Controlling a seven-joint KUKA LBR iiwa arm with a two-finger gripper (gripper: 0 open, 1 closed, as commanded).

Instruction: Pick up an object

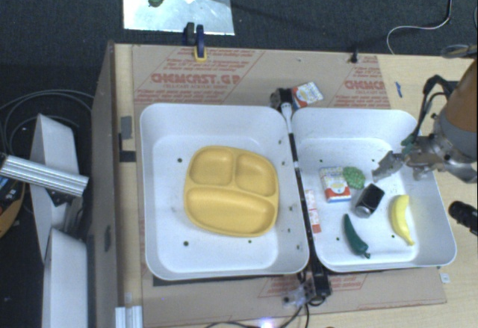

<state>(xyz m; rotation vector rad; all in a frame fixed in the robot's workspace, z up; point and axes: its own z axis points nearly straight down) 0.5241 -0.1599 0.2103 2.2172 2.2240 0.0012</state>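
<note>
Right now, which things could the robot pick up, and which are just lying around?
For the job, in the right bin: banana, green pepper, black can, small carton, green lump, with the gripper above them.

Just lying about: yellow divided plate in the left bin, packet behind the bins.

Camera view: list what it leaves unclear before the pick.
- Gripper: small and blurred, so its finger state is unreadable.
- Arm: cut off by the right edge.
- Small carton: print too small to read.
- Dark can: label too dark to make out.
</note>
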